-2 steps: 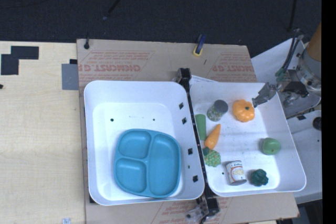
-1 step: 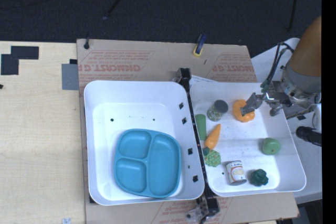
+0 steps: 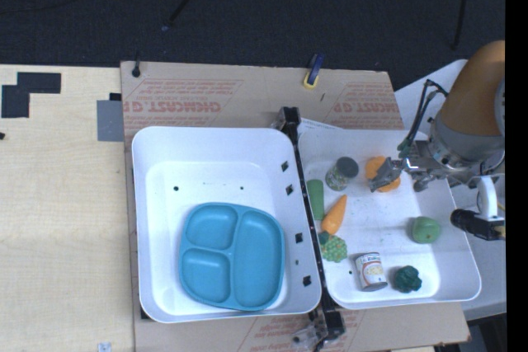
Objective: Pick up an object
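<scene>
An orange toy [image 3: 380, 171] is being approached by the gripper [image 3: 388, 177] at the right bin's [image 3: 462, 284] one o'clock; jaw state cannot be told. A closing descent is judged next.

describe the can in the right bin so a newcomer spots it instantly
Look at the right bin, the one holding the toy food, beside the bin with the blue tray. Along its near edge lies a small can, between the broccoli and a dark green lump. It is the only thing there with a white printed label.
</scene>
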Controlling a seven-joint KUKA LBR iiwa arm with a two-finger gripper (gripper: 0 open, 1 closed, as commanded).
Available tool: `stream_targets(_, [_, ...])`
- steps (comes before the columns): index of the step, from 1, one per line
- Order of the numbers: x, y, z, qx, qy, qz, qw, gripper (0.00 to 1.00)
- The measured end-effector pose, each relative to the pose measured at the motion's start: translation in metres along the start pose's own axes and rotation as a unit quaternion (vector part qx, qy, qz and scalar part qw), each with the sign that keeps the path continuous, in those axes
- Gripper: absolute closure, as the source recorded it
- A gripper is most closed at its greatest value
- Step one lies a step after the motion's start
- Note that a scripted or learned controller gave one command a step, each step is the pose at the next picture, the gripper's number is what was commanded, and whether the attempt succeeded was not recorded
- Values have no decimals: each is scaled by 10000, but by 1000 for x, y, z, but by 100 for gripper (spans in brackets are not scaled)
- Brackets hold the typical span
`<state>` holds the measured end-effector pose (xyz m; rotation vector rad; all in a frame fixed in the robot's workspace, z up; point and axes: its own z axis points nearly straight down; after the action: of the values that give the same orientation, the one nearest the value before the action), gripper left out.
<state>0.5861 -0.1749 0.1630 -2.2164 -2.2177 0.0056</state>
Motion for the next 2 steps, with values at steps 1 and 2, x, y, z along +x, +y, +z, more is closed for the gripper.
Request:
stream_targets(1, [3, 0, 43, -6, 0, 0, 10000, 0])
stream_targets(2, [6, 0, 78, -8, 1, 7, 10000, 0])
